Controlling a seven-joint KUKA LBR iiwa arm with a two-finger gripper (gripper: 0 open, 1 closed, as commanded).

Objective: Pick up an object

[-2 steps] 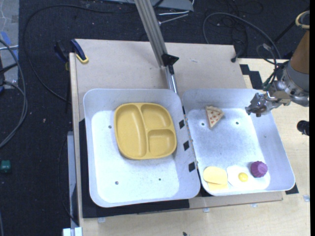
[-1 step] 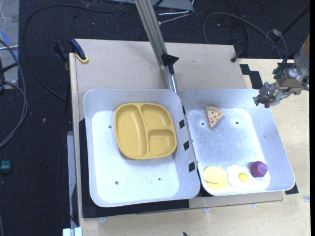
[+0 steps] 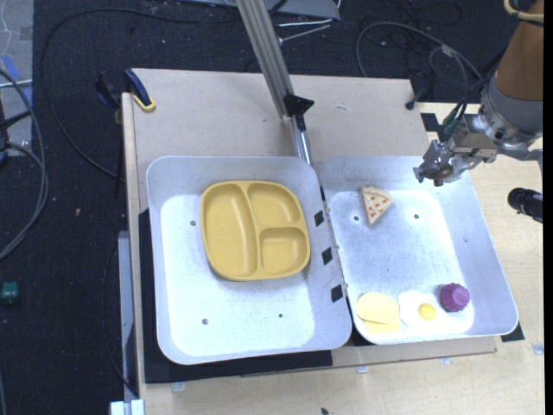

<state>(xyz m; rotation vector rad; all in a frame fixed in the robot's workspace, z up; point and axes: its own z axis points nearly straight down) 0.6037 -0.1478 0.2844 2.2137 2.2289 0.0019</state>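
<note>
Pizza slice [image 3: 375, 204] lies in right bin [image 3: 484, 258] — gripper [image 3: 435, 173] above rim, grip state unclear.

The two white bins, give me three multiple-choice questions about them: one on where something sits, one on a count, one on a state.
1. Where is the yellow divided plate?
A. left bin
B. right bin
C. on the bench

2. How many food items lie in the right bin?
A. two
B. four
C. six

3. The gripper is
A. resting on the plate
B. above the right bin's far right corner
C. over the left bin

Answers: A, the plate sits in the left bin; B, pizza slice, yellow piece, fried egg, purple item; B, it hangs at that corner.
</note>
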